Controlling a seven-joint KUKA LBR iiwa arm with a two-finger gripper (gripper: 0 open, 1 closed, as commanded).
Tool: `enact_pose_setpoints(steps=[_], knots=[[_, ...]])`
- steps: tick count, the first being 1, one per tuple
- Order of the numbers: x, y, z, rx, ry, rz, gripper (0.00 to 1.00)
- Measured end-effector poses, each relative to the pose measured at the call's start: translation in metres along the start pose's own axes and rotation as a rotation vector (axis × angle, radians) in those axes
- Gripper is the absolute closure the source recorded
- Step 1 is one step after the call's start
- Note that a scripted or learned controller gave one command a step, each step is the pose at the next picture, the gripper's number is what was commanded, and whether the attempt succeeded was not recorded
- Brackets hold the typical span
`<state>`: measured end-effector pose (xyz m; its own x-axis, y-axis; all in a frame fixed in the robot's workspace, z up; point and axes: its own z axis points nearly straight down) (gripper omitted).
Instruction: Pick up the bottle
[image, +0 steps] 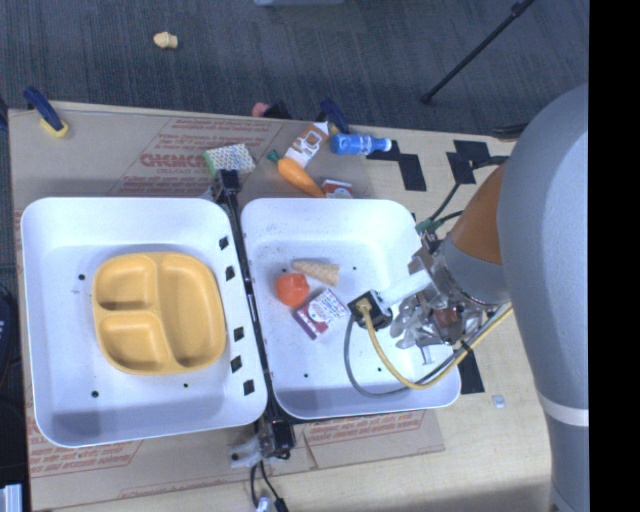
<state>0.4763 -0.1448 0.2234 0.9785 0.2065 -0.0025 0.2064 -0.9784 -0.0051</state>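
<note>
A small blue bottle (358, 144) lies on its side on the cardboard behind the right bin (330, 215), outside both bins. My gripper (428, 326) hangs low over the right bin's right side, far in front of the bottle and apart from it. A yellow and black cable (375, 352) loops from the wrist over the bin floor. I see nothing between the gripper and the bin's objects.
In the right bin lie a red ball (292, 289), a tan cone (317, 270) and a red-and-white packet (320, 312). A yellow divided plate (158, 311) sits in the left bin (40, 230). A carrot (299, 177), a white-orange carton (308, 145) and a checkered piece (229, 158) lie behind the bins.
</note>
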Motion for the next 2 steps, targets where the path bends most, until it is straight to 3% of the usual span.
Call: enact_pose_setpoints(steps=[1, 2], knots=[[-0.002, 0.006, 0.039, 0.001, -0.002, 0.001, 1.0], [0.0, -0.002, 0.028, -0.001, 0.0, -0.034, 1.0]])
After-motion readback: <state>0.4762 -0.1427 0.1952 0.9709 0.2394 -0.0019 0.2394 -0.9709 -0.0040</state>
